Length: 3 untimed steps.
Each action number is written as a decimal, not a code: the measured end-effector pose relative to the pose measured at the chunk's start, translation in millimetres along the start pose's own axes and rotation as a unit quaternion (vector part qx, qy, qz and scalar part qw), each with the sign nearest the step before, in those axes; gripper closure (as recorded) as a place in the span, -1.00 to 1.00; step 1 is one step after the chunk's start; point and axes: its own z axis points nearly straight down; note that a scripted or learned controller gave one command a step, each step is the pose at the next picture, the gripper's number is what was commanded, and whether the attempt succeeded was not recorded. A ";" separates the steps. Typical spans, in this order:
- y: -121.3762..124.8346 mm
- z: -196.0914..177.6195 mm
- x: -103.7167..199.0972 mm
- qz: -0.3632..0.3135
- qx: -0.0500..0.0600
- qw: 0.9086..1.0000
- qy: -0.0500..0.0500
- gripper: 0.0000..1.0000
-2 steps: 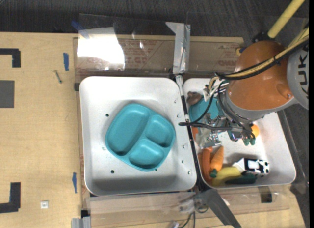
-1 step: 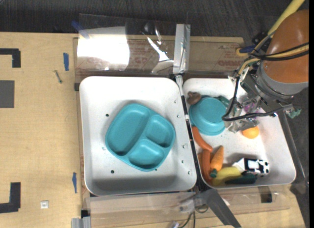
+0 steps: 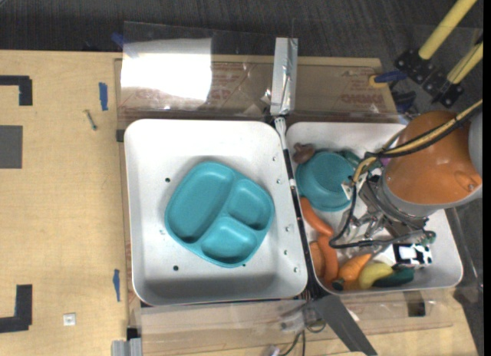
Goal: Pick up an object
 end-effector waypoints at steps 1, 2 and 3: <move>-20.0 -101.8 -70.7 0.060 0.003 0.998 -0.005 1.00; -12.9 7.3 -35.1 -0.165 0.003 0.986 -0.003 1.00; 31.2 -91.0 -8.8 0.039 0.002 0.999 -0.004 1.00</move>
